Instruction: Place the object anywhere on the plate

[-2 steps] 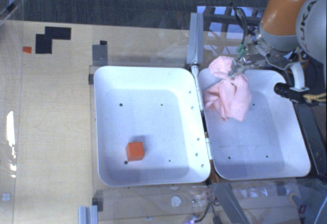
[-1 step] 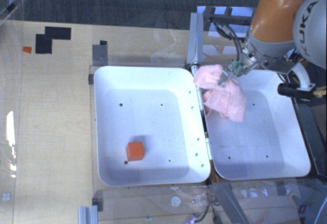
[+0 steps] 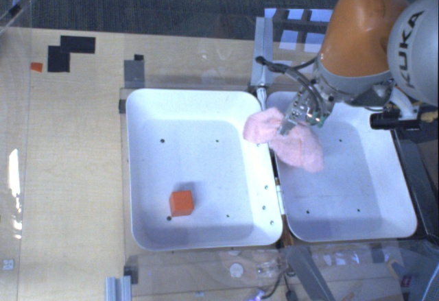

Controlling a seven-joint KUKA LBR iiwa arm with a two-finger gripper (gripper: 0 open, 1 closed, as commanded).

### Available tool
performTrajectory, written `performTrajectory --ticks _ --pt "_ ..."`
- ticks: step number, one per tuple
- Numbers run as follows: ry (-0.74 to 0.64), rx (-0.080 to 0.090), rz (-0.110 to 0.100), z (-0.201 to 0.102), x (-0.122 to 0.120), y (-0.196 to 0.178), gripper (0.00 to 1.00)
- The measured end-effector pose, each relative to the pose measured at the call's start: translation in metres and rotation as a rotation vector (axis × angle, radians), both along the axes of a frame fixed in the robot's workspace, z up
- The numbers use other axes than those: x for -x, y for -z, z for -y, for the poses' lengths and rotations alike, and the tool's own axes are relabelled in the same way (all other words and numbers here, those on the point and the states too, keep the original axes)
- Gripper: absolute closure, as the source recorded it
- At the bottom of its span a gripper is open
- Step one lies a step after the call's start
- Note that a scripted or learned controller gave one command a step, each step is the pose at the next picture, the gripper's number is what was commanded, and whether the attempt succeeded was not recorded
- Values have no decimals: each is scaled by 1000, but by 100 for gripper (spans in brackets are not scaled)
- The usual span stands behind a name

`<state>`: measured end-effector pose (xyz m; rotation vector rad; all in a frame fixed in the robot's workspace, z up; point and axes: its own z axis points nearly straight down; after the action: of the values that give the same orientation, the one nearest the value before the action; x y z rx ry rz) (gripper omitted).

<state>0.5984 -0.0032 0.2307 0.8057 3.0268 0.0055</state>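
Gripper (image 3: pixel 288 123): at about 2 o'clock of the scene, fingers clamped on the pink cloth.
Pink cloth (image 3: pixel 291 142): hangs from the fingers, draped across the seam between both bins.
Left bin (image 3: pixel 206 107): holds an orange cube (image 3: pixel 182 203) at its 7 o'clock.
Right bin (image 3: pixel 370 217): under the arm.

The arm (image 3: pixel 384 39) carries a broad, rounded orange band above its wrist, joined to a pale grey shell marked with dark KUKA lettering. Thin dark cables curve along its wrist to the small metallic gripper (image 3: pixel 296 119), whose body shows grey and greenish parts.
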Motion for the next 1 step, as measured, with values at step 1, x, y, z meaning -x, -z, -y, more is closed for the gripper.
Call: performTrajectory --ticks 1 --pt "-401 3 2 -40 30 8 100"
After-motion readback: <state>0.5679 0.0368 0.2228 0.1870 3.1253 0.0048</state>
